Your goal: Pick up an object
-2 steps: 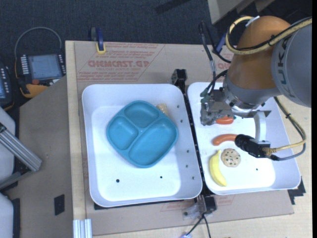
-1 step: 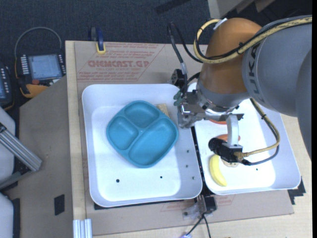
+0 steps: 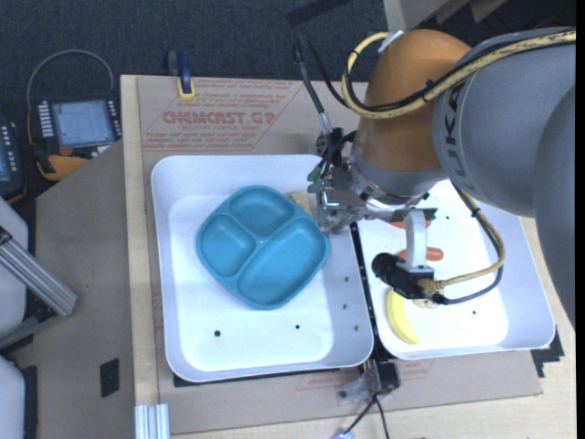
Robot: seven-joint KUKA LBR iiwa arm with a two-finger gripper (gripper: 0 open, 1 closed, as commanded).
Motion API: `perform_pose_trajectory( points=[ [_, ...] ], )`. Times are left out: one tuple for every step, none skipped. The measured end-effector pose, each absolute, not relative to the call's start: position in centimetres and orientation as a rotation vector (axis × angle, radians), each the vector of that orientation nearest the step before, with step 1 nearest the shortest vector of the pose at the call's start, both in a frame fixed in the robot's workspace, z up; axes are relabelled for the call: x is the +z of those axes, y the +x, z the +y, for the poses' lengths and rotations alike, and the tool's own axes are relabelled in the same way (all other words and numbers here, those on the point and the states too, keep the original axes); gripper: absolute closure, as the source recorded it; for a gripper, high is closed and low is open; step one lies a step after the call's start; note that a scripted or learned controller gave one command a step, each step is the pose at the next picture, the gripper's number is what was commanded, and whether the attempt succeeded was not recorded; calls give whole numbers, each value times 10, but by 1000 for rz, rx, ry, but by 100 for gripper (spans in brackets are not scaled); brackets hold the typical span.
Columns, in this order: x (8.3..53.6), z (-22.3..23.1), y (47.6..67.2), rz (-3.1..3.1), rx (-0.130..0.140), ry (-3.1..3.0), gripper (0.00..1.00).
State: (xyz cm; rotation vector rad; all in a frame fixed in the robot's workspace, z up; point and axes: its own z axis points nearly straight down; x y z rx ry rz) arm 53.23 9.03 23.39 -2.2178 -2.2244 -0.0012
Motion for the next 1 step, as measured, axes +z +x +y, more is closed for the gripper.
perform_pose_trajectory(
  points=[
    [234, 89, 532, -2222, 0, -2220, 0]
  ],
)
